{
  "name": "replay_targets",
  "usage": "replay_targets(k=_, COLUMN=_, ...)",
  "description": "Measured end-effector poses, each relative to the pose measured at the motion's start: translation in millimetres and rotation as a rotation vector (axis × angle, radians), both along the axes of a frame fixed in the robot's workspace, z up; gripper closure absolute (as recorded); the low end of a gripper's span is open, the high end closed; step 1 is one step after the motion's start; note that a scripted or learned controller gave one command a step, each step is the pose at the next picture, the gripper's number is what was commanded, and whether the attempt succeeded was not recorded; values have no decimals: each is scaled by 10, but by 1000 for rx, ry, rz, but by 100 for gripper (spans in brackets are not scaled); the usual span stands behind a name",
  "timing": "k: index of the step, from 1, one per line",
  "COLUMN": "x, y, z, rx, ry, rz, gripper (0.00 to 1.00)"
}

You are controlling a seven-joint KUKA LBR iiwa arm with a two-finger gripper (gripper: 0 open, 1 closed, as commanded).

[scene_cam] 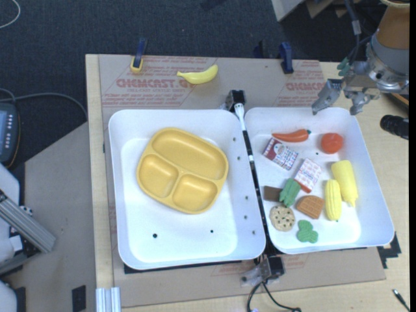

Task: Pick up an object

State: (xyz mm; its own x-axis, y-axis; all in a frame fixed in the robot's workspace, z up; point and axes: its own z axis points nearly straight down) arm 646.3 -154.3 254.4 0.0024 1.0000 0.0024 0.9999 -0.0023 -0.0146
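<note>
Nothing is being held yet: the gripper [340, 100] is hovering spread wide and empty just beyond the tomato [331, 143], leaving the whole pick undone.

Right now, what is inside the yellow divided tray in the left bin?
All three compartments of the yellow tray look bare. The bin floor under the tray is covered, so anything beneath cannot be seen.

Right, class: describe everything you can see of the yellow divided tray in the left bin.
The yellow divided tray looks like moulded plastic, a rounded-corner plate with three compartments: one long, two smaller. It lies flat and right way up, turned at a slant, on the floor of the left bin. Nothing sits in it, and nothing but the bin touches it.
</note>
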Motion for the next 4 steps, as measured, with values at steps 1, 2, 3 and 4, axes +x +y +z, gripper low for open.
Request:
replay_targets(k=1, x=21, y=3, z=89, rx=-2, ry=-14, rz=2, gripper=0)
replay_targets(k=2, x=105, y=-4, z=-390, rx=-2, ry=-9, rz=4, gripper=0)
replay_targets(k=3, x=137, y=62, z=-842, rx=-1, ry=-10, rz=4, gripper=0)
replay_targets(k=4, x=141, y=153, z=-1427, rx=-1, ry=-9, rz=4, gripper=0)
